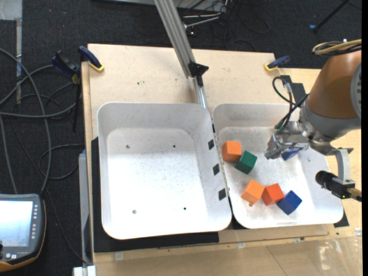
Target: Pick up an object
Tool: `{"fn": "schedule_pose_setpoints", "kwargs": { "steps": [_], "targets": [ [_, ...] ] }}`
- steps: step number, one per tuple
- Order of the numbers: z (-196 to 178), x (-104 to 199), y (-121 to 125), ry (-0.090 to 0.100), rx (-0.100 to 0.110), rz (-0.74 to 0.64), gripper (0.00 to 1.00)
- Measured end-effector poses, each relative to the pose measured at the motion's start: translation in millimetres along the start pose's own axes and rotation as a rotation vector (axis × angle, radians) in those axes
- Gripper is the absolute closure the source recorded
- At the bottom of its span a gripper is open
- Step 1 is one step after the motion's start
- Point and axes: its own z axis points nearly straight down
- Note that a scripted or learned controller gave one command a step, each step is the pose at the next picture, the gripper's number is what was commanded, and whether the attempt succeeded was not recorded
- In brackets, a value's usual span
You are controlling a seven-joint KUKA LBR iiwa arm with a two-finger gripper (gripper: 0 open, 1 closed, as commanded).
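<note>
Overhead, the right white bin [328, 214] holds five blocks, namely an orange cube [232, 150] touching a green cube [246, 162], and an orange block [252, 191], red block [272, 194] and blue block [290, 202] clustered below, while the gripper [279, 149], grasping nothing, hovers right of the green cube, beside the left bin [109, 171].

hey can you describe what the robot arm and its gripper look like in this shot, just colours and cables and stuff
The arm is bulky and rounded: a broad orange band above a grey wrist section. Black cables loop along its left side, and a yellow-and-black cable arcs over its top. The gripper is a small grey metal assembly with a blue part. A small black cylindrical unit sits on a pale bracket beneath.
</note>
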Motion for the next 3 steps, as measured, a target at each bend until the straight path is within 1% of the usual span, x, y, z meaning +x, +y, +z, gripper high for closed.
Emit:
{"fn": "schedule_pose_setpoints", "kwargs": {
  "steps": [1,2,3],
  "targets": [
    [5.6,57.3,6.1,0.002,0.002,-0.001,1.00],
    [-8.2,118.5,5.9,0.002,0.000,-0.002,1.00],
    [-2.8,167.2,7.7,0.001,0.002,0.000,1.00]
  ]
}}
